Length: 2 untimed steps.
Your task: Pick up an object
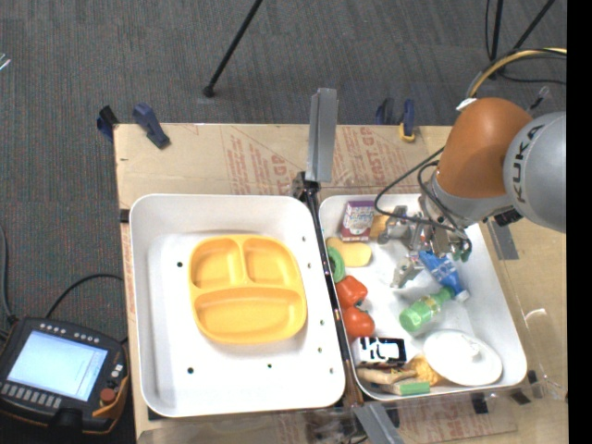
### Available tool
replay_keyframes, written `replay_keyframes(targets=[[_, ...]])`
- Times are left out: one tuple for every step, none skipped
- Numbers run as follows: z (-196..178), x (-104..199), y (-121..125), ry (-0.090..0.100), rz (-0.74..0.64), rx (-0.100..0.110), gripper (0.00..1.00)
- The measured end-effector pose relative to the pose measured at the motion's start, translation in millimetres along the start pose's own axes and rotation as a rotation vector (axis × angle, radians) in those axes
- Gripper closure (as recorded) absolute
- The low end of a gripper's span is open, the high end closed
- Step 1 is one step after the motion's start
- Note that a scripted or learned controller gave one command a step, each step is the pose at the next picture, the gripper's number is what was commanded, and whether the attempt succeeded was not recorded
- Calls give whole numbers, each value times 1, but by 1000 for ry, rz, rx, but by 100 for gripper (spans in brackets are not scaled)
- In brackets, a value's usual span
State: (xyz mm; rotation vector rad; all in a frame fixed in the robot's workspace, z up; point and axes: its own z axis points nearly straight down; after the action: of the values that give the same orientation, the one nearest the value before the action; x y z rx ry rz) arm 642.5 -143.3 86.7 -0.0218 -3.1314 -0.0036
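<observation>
My gripper (pixel 396 255) hangs low over the middle of the right bin (pixel 504 308), with its fingers spread open and nothing between them. A blue object (pixel 444 274) lies just right of the gripper, under the wrist. A green bottle (pixel 422 313) lies tilted just below it. Left of the gripper sit a yellow piece (pixel 351 252), a purple packet (pixel 357 218), a green item (pixel 335 265) and two red pieces (pixel 351 291) (pixel 358 323).
A white round lid (pixel 462 357), a black-and-white item (pixel 382 348) and small food toys (pixel 398 379) crowd the right bin's front. The left bin (pixel 157 248) holds a yellow divided plate (pixel 248 288). A grey post (pixel 322 137) stands behind the divider.
</observation>
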Motion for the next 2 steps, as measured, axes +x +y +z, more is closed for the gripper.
replay_keyframes(targets=[[-2,59,-56,-16,-96,3,0],[-2,1,-32,-14,-330,2,0]])
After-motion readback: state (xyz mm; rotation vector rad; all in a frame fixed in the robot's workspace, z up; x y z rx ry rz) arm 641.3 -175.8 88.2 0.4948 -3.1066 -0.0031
